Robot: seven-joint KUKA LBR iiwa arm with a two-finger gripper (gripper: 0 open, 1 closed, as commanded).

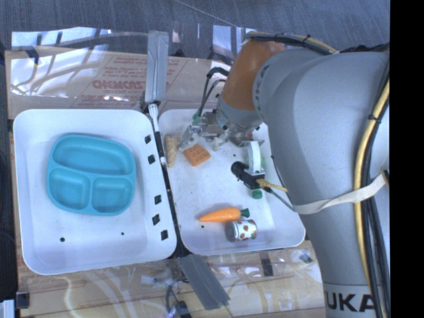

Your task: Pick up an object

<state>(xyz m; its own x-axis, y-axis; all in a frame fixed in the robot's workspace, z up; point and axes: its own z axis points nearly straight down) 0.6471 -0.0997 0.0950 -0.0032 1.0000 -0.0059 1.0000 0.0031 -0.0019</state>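
**Status: Gripper Over Upper Right Bin, No Object Held**

1. Arm position. The grey arm enters from the right of the frame and covers the right edge of the right bin (212,187). Its orange band sits at upper centre. The gripper (193,132) is low over the upper left part of that bin, close to the divider between the two bins.

2. Gripper state. This view does not resolve whether the gripper is open or closed; it cannot be determined. No object is visible inside it.

3. Candidate objects, right bin.
   - Square orange cracker (196,155): lies flat on the bin floor, just below the gripper in the frame. This is the closest object.
   - Beige piece (171,150): just left of the cracker, against the bin's left wall.
   - Carrot (220,214): lies on its side in the lower part of the bin, green top pointing right, well apart from the gripper.
   - Small can (241,230): red-spotted, just below the carrot's green end, near the lower rim.

4. Left bin (40,244). It contains a blue divided plate (91,174) with three compartments, set in the upper left of the bin floor.

5. Surroundings. Flattened cardboard (99,78) with red print lies beyond the upper rims of both bins.
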